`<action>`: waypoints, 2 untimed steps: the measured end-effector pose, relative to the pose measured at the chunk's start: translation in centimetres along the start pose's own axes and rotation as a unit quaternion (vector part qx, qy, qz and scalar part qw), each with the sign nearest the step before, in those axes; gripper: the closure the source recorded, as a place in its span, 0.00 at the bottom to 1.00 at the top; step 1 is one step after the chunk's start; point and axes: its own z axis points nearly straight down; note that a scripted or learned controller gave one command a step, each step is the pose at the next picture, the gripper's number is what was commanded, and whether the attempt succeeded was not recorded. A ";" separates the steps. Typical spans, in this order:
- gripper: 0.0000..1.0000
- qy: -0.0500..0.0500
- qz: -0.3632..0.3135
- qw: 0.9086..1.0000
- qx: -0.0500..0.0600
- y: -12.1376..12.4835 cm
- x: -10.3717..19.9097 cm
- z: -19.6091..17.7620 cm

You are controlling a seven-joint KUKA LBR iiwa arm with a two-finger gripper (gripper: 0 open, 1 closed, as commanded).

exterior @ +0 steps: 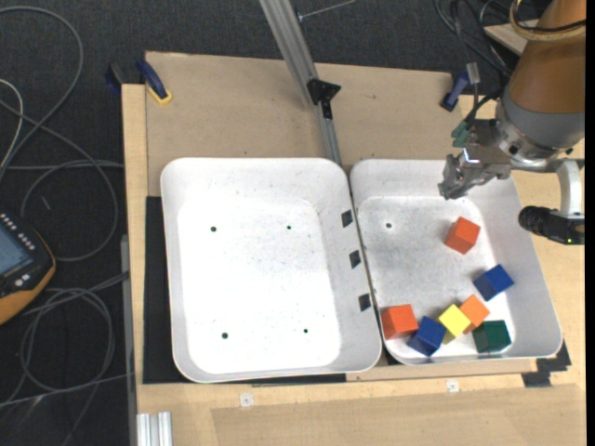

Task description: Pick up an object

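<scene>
Several small blocks lie in the right bin [409, 268]. An orange-red block [462, 235] sits alone toward the upper right of the bin. Below it is a blue block [495, 281]. Along the bin's front edge are an orange block [475, 309], a yellow block [454, 321], a second blue block [429, 334], a red-orange block [400, 320] and a green block [492, 336], packed close together. My gripper [451, 186] hangs over the bin's back right part, up and to the left of the lone orange-red block, with nothing seen in it.
The left bin [251, 268] adjoins the right one. A slanted metal bar [297, 54] runs down to the gap between the bins at the back. Blue clamps [153, 80] sit on the bench's back corners. Cables lie on the floor at left.
</scene>
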 end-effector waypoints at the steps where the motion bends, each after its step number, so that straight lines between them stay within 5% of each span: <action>1: 1.00 0.001 -0.002 1.000 0.003 1.9 3.9 0.9; 2: 1.00 0.001 -0.003 1.000 0.003 4.9 9.2 1.1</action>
